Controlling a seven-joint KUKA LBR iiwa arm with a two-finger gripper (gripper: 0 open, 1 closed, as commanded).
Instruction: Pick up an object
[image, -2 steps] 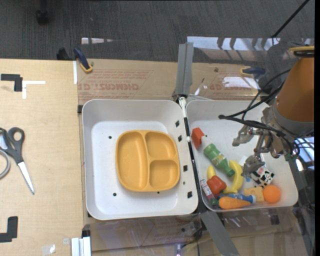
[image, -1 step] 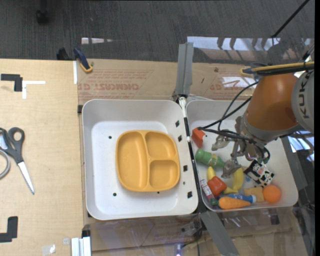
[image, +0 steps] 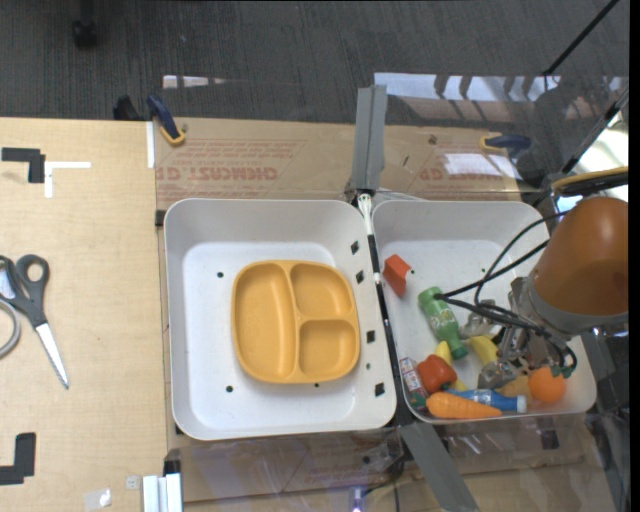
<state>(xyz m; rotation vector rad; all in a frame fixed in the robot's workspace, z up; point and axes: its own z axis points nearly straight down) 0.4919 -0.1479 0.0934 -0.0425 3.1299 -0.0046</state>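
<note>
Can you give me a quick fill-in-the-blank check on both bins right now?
1. The yellow divided plate lies in the ___ bin.
2. The plate has ___ compartments.
3. The gripper is down in the ___ bin, among the toy foods.
4. The small red-orange block lies apart from the pile, near the ___ between the bins.

Missing words: left; three; right; divider

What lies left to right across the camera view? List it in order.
scissors → yellow divided plate in the left bin → orange block → green bottle → orange ball, beside the hand in the right bin.
</note>
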